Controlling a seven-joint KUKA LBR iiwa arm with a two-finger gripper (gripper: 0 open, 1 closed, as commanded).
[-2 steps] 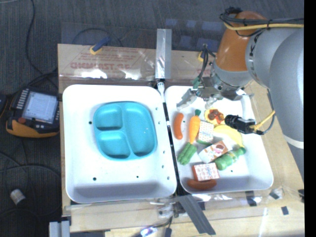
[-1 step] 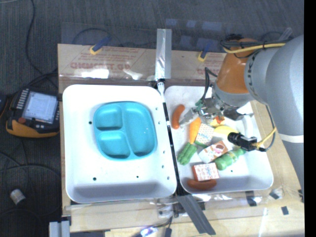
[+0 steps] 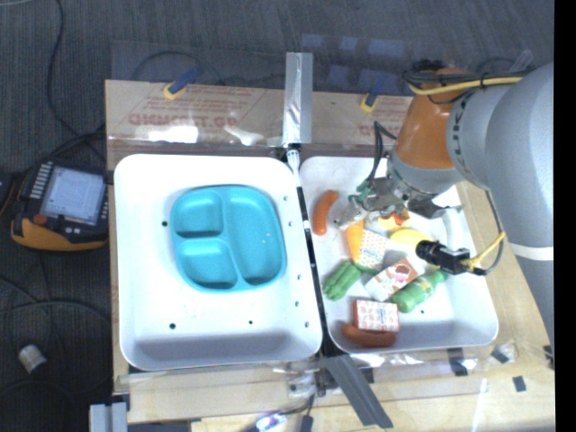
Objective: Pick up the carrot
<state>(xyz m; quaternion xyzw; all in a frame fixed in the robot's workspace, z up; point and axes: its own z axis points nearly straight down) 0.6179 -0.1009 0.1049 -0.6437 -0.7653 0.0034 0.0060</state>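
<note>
Divided tray [image 3: 225,237] in left bin [image 3: 144,331], carrot [image 3: 322,211] at right bin's [image 3: 477,327] left wall, pincer [image 3: 382,196] right of it.

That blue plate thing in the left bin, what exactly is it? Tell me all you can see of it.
The blue tray is a turquoise, plastic-looking dish with rounded corners, split by low ridges into three compartments: two smaller ones on the left, one larger on the right. It lies flat, slightly turned, near the middle of the left white bin, resting on the bin's floor.

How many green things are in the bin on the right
2 that I can make out: a green piece left of the pile's middle, and another green item toward the right by the small cartons. The arm and the heap could hide more.
</note>
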